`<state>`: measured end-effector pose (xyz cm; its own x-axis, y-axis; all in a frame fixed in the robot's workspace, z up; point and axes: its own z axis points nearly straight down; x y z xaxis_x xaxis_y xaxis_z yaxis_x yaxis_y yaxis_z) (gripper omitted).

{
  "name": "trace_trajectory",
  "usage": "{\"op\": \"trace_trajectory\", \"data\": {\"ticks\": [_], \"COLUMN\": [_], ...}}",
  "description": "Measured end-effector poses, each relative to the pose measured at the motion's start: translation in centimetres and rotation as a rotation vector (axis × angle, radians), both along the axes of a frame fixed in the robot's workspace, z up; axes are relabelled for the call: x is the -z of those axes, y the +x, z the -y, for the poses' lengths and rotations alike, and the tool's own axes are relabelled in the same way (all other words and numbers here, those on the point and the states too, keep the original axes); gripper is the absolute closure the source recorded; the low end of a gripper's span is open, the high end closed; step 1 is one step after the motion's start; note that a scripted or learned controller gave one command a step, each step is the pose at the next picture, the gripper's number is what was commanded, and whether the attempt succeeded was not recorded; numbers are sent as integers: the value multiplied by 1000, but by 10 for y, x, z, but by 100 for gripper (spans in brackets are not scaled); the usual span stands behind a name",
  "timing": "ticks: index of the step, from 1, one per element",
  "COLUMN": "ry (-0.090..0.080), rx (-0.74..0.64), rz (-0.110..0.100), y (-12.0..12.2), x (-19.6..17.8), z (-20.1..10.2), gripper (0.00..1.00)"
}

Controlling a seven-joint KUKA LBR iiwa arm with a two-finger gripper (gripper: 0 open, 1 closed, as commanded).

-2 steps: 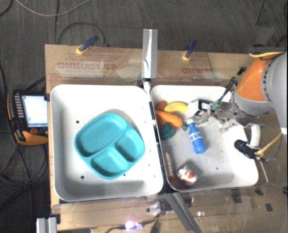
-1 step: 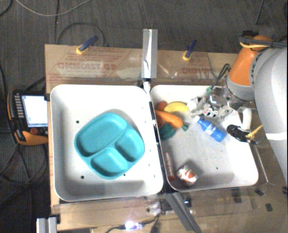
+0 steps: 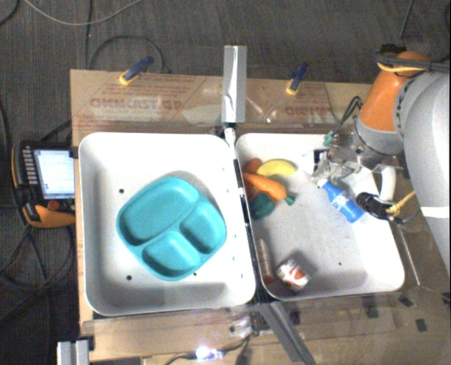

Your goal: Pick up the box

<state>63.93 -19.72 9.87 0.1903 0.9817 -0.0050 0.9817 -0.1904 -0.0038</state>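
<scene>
So the box, a small blue one, is found lying flat and at a slant on the floor of the right bin, up near its far right side. The gripper is parked low right at the box's upper end, touching it or very close, hard to call from this angle. Whether it's spread or closed can't be made out, since that end is a blur of grey metal and cables. Nothing looks lifted yet, so the pick is judged as barely started: a firm hold and the raise are both left to do. A carrot, a banana and a can are sat elsewhere in that bin, and a teal tray fills the left bin.
</scene>
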Motion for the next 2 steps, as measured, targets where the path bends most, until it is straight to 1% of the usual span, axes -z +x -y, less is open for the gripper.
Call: {"op": "trace_trajectory", "data": {"ticks": [1,2], "ry": [3,3], "rx": [-294,-347], "rz": [2,1], "y": [-31,-91], "x": [-117,-150], "z": [-83,-70], "gripper": [100,100]}}
